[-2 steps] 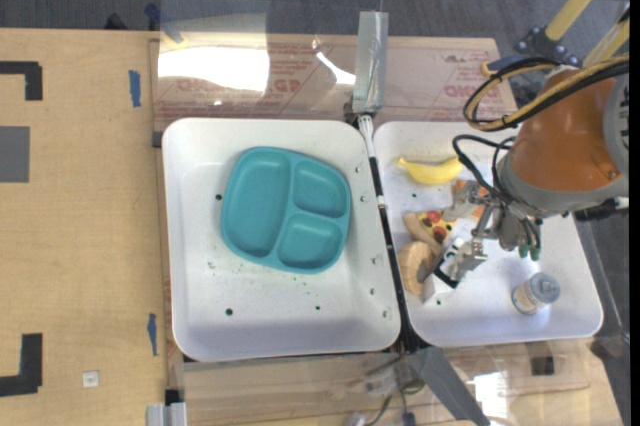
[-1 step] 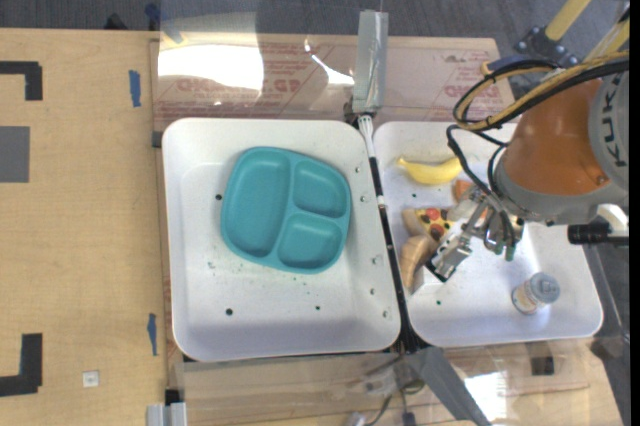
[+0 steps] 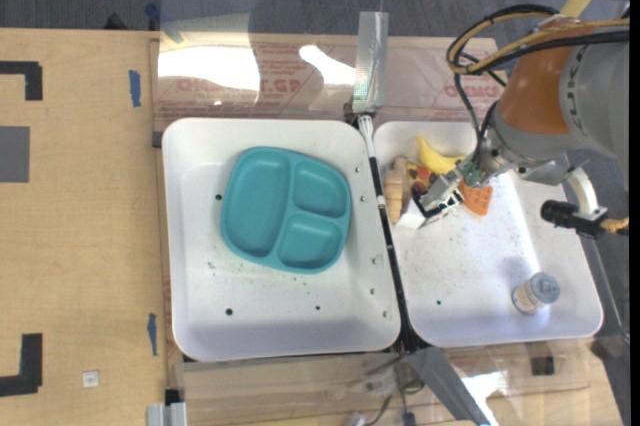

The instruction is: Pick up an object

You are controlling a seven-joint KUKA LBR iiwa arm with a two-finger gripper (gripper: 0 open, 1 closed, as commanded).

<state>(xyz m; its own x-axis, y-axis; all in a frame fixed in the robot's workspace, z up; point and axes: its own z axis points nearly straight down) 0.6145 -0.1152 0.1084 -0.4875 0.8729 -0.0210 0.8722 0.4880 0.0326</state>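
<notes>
The claw (image 3: 441,197) hangs low in the right bin (image 3: 560,314), near its upper left corner; whether it is spread or pinched cannot be told. Just around it lie a banana (image 3: 434,154), long axis slanting down-right, an orange piece (image 3: 479,199) and a tan piece (image 3: 397,184) running up-down. A small jar (image 3: 536,293) sits lower right. The left bin (image 3: 190,244) holds a teal divided plate (image 3: 285,209)

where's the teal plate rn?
The teal divided plate lies in the left bin, toward its upper middle, across the divider from the banana.
</notes>
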